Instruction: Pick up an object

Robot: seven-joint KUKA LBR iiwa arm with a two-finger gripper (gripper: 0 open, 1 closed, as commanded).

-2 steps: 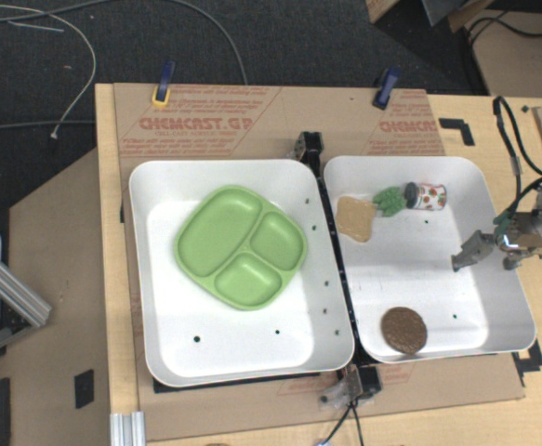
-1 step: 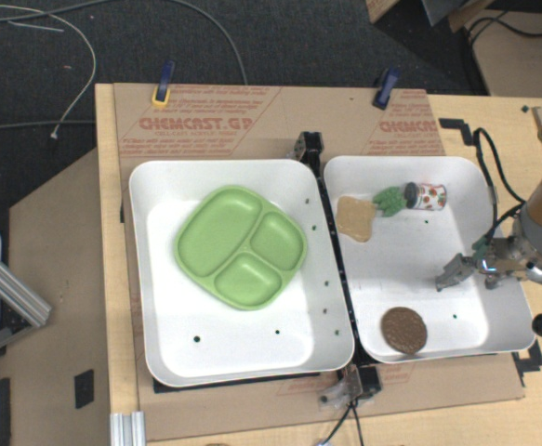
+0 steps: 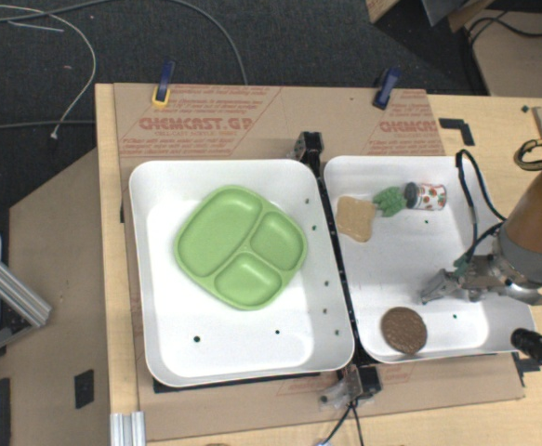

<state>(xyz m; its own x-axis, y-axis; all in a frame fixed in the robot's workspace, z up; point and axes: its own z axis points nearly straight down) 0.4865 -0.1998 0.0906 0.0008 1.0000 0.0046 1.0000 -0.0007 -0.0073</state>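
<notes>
Dark carpet [image 3: 252, 26] with loose grey cables forms the backdrop to a pale wooden bench [image 3: 61, 249], on which lies a printed cardboard sheet [image 3: 205, 119] held at its far edge by two blue clamps [image 3: 165, 80]. Left white bin [image 3: 159, 342]: holds one green divided plate [image 3: 241, 246] with three compartments, set at an angle near the bin's middle. Right white bin [image 3: 382, 179]: holds four items. Arm [image 3: 540, 221], grey with an orange band, enters from the right over this bin; black cable looped beside it. Gripper [image 3: 435, 291]: low over the right bin's floor, jaws spread partway, nothing visible between them. Brown round disc, cookie-like [image 3: 404, 330]: at the near edge of the right bin, near the gripper but apart from it. Tan bread-slice shape [image 3: 354, 217]: far left part of the right bin, close to the dividing wall. Green leafy toy, broccoli-like [image 3: 390, 200]: just beside the bread slice, on its right. Small white cylinder with red spots [image 3: 429, 195]: touching or nearly touching the green toy's right end; which cannot be told.
</notes>
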